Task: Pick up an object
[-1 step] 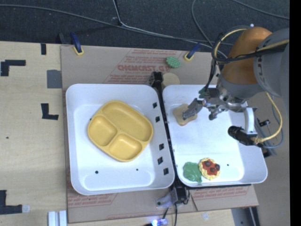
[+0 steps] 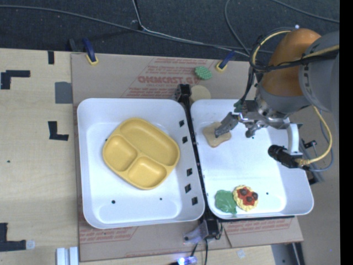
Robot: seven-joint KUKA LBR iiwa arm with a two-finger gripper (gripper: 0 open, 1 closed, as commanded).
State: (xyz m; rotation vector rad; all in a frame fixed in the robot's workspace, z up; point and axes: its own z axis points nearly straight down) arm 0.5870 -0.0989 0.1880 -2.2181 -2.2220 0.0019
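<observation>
Gripper point(image 2: 238, 124): fingers spread open, nothing between them, left finger just over the tan piece.
Tan piece point(image 2: 216, 136): right bin's point(image 2: 248, 162) upper-left; looks light, flat, stiff; pinch across its narrow edges.
Beyond: pizza toy point(image 2: 246, 197), green toy point(image 2: 224, 201), yellow tray point(image 2: 141, 153) in left bin.

You're looking at a robotics lab bench, cardboard sheet point(image 2: 165, 79) clamped at its far edge, two white bins point(image 2: 88, 164) on it, loose cables point(image 2: 138, 24) trailing behind, black tape marks point(image 2: 55, 131) on the wooden benchtop.
</observation>
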